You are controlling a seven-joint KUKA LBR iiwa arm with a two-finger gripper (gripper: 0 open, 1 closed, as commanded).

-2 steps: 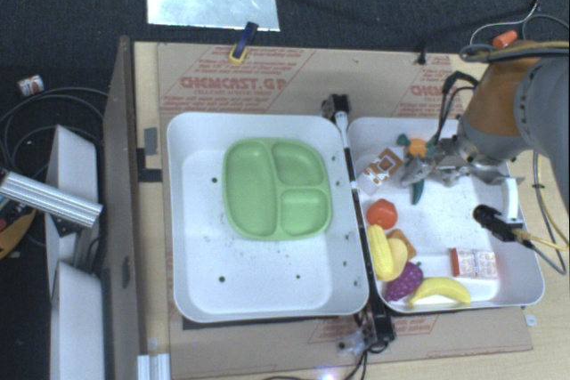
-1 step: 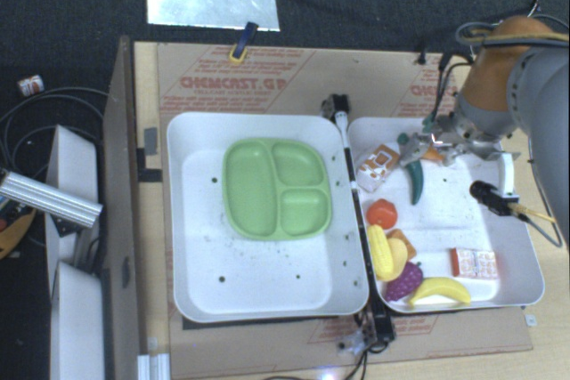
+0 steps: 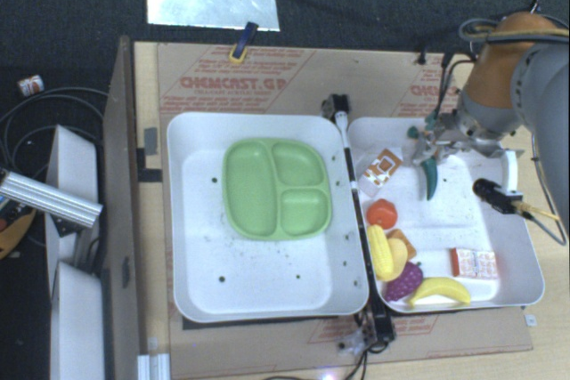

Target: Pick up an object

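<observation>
Several things lie in the right bin (image 3: 456,222); nearest the pincer (image 3: 430,163) is a small orange-and-white box (image 3: 381,166) by the bin's left wall, toward its far edge. I cannot tell whether the pincer is open or closed. It should centre over the box and descend straight, clear of the wall and the tomato (image 3: 382,214).

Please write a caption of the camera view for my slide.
End effector over the right bin, which holds a banana and grapes; a green plate lies in the left bin.
</observation>
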